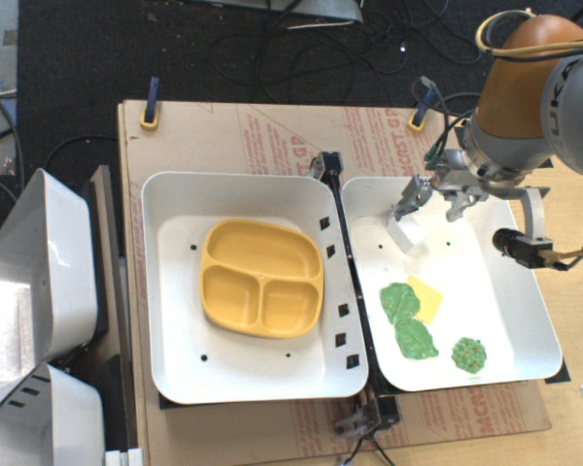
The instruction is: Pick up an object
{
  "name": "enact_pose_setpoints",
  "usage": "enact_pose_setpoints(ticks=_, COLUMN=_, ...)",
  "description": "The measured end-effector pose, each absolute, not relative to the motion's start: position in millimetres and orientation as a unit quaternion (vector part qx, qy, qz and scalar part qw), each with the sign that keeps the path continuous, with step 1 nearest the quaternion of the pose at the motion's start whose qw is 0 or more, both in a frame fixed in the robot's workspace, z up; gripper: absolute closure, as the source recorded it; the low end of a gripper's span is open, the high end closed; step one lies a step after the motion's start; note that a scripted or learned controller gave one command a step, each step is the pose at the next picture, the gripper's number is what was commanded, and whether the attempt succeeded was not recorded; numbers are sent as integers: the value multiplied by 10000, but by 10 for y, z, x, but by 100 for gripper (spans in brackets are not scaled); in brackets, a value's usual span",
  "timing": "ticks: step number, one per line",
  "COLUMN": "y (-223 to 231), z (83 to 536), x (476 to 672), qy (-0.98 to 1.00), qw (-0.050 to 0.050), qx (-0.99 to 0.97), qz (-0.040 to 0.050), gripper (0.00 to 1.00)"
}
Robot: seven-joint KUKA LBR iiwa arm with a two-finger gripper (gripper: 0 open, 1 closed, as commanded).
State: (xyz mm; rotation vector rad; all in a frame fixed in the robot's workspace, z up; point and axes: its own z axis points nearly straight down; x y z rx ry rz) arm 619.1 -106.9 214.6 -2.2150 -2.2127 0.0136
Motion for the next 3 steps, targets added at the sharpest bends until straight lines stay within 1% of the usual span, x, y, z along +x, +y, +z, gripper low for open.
enact_pose_setpoints(ticks=1, y=-1068, z=2228, x=6219, qy=-7075, qw=1, qx=-7068, qz=1, gripper=0)
enact_pose_setpoints(ticks=2, y=-1056, z=1781, x=6280, qy=-7074, qw=8, qx=-7068, qz=11, gripper=0)
enact_pose_setpoints(ticks=3, y=-1022, z=1185, x=6307, qy=-7074, qw=-24, qx=-7068, qz=-4, gripper=0)
